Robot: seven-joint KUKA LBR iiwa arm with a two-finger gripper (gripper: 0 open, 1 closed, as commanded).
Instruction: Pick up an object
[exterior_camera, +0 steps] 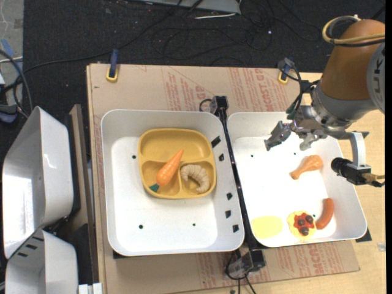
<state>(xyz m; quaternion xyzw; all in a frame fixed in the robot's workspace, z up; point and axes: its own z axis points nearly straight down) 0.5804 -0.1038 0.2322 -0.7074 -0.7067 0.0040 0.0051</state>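
- The arm [352, 60] enters from the upper right of the frame, and the edge cuts off most of its body; only the orange band and grey wrist can be seen.
- The right bin [269, 182] fills the lower right; the arm covers its upper right corner.
- The left bin [122, 213] sits at centre, holding a yellow divided plate [153, 143] with a toy carrot [169, 168] lying across the divider and a pale shrimp [196, 177] in the plate's lower right compartment.
- The gripper [293, 136] hangs over the upper part of the right bin, its two dark fingers spread apart with nothing between them.
- A chicken drumstick [306, 166] lies just below and right of the gripper, apart from it.
- A sausage [325, 213] lies near the bin's lower right corner.
- A flat yellow slice [267, 226] rests by the bottom rim.
- A small round piece with red and dark toppings [301, 222] sits between slice and sausage; its details are hard to make out.
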